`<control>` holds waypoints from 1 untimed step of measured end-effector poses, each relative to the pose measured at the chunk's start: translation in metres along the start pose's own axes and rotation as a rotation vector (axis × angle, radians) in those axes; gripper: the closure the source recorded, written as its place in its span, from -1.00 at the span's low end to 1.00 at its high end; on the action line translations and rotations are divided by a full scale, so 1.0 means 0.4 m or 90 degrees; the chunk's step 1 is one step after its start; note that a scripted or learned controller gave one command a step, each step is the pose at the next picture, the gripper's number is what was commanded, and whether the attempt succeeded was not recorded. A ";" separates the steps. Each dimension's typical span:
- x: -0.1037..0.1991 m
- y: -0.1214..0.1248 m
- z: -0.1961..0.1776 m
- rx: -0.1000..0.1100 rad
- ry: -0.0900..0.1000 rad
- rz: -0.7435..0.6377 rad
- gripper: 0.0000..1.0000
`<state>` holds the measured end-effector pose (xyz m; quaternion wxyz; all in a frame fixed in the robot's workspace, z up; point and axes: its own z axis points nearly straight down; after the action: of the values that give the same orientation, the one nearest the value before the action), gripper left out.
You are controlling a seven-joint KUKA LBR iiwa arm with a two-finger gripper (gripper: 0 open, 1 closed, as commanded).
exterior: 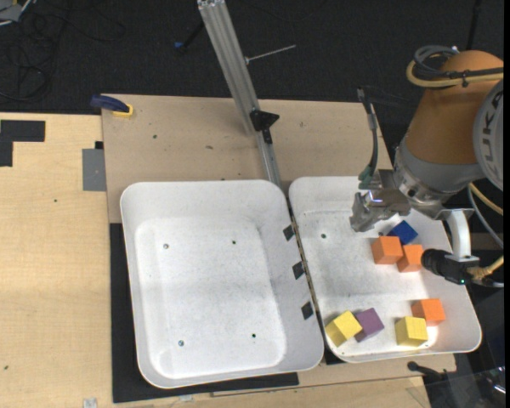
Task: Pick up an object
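Wooden desk [195,138] bearing two white bins; arm bent in from right frame edge, jaws [367,213] low over right bin [340,270], spread undeterminable, just left of blue block [403,231]; other blocks lie lower right.

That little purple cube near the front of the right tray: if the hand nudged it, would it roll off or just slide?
The purple cube would probably slide, not roll: its faces look flat and it sits squat. It seems to touch the yellow cube, so a push would likely shift both. It looks rigid and light, perhaps foam or wood.
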<state>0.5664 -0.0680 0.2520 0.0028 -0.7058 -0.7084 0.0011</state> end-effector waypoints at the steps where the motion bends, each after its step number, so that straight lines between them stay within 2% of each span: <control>1: 0.128 0.056 0.040 -0.001 0.000 0.000 1.00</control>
<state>0.5885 -0.0169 0.2361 0.0020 -0.7058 -0.7084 0.0006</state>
